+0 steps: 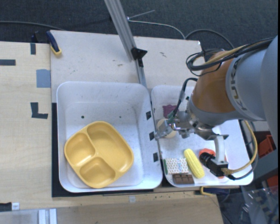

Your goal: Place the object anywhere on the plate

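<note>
Your gripper [164, 130] sits low over the right bin [233, 136], hard against that bin's left wall, next to the divider between the two bins. A small pale object [161, 124] shows right at the gripper's tip, touching it or very nearly so. From this slanted view you cannot tell whether the gripper is open, closed or clamped on it, because the metal of the tool head and the arm's wrist crowd that spot.

The pale object is cream to light yellow, small and roundish, and partly covered by the gripper. It may be rounded rather than long; you cannot read a clear long axis or a pointing direction from what shows.

The yellow plate [72, 143], with three compartments, lies in the left bin [102, 99] toward its near side, well apart from the pale object and across the divider from it.

Elsewhere in the right bin you have a yellow corn cob [194, 163] lying slantwise, a checkered packet [175, 164] just left of it, a brown bar [182, 178] at the near edge, and a maroon item [169, 110] beyond the gripper.
</note>
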Controlling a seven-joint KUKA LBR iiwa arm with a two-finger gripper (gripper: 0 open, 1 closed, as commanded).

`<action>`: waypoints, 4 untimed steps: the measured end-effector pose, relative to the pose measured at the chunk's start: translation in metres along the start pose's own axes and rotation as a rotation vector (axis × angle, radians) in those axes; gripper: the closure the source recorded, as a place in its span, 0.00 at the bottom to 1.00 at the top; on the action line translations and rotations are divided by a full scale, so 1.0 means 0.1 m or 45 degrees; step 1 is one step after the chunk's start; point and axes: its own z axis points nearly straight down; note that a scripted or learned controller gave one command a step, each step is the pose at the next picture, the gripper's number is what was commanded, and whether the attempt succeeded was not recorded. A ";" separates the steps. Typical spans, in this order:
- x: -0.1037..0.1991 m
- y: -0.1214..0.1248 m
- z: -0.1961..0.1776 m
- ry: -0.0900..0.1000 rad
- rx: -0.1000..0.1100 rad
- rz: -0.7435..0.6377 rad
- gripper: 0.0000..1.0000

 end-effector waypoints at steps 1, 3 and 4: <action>0.54 -0.11 0.05 0.000 0.011 0.000 0.00; 1.49 -0.15 -1.54 0.000 -0.002 0.003 0.00; 1.66 0.00 -1.40 -0.005 0.008 0.006 0.00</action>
